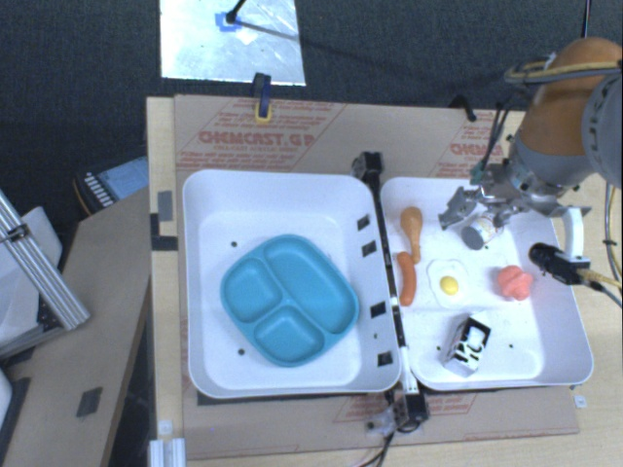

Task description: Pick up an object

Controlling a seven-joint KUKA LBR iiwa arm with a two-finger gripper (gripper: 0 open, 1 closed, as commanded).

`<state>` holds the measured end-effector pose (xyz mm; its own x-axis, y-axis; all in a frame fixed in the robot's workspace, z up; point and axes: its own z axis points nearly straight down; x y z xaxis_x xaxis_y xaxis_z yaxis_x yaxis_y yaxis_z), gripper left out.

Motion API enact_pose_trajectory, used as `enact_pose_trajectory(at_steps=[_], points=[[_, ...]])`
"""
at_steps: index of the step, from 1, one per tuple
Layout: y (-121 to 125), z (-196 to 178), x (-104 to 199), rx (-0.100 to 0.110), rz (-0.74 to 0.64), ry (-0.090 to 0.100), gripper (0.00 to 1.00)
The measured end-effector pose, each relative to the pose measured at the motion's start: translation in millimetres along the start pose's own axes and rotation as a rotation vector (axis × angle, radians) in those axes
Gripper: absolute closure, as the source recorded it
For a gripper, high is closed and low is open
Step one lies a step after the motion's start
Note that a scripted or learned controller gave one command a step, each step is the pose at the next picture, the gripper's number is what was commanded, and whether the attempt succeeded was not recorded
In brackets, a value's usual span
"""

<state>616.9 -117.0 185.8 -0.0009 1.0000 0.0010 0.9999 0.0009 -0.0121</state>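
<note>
My gripper (pixel 465 224) hangs open over the far part of the right bin (pixel 555 358), with nothing between its fingers. An orange drumstick toy (pixel 412 228) lies just left of it. Nearer the camera lie an orange sausage-shaped toy (pixel 407 279) by the bin's left wall, a fried egg toy (pixel 448 283) and a pink lump (pixel 515 281). A small black and white box (pixel 468 343) sits toward the front of this bin.
The left bin (pixel 209 212) holds a blue divided plate (pixel 288 299). A black divider with clips (pixel 383 261) runs between the bins. The arm's black cable and connector (pixel 557 261) hang over the right bin's right side.
</note>
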Motion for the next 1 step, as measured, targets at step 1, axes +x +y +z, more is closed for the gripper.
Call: enact_pose_trajectory(at_steps=[1], points=[[2.6, -8.2, 0.2, -0.013, -0.002, -0.001, 0.0]])
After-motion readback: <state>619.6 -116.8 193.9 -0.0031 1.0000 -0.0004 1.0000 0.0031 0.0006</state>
